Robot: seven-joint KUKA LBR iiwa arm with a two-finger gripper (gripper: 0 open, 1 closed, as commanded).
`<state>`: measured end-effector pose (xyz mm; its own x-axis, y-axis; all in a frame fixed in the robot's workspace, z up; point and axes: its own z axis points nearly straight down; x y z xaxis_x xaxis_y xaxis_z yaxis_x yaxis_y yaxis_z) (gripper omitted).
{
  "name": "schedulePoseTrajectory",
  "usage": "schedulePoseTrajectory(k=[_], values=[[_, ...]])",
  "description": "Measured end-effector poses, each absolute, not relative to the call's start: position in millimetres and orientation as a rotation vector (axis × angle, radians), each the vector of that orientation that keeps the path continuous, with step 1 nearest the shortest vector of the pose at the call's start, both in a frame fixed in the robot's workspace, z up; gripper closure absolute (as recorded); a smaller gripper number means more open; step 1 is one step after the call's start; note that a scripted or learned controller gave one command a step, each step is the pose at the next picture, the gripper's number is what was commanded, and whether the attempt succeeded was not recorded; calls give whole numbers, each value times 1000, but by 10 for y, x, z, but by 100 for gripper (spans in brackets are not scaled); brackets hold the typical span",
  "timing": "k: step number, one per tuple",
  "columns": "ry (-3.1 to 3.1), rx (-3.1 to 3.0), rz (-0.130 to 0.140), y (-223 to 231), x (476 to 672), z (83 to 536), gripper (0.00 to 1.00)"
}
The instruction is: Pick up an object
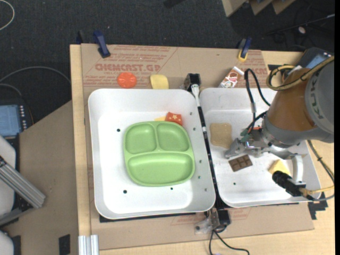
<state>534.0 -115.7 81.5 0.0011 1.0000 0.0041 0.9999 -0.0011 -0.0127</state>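
My gripper (237, 149) is down inside the right bin (255, 194), at the end of the grey arm with its orange band (289, 110). Just below the gripper's tip lies a small brown chocolate-like square (240, 163); whether they touch I cannot tell. A tan square piece (220, 134) lies flat up and to the left of the gripper. To the right of the gripper, a yellow piece (278, 167) lies partly behind a black part of the arm (286, 183).
The left bin (106, 142) holds a green divided plate (158, 153), with a red and yellow piece (172, 118) at its far edge. On the cardboard behind the bins lie an orange item (126, 79), a yellow item (159, 82) and a small packet (230, 79).
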Motion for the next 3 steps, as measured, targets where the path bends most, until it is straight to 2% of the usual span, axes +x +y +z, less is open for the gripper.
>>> schedulePoseTrajectory(k=[1,2,3], values=[[-2215,-2218,3,-995,5028,842,0],[-2219,-2224,-1,-1007,5052,948,100],[-2244,-2214,-24,-17,6009,1917,100]])
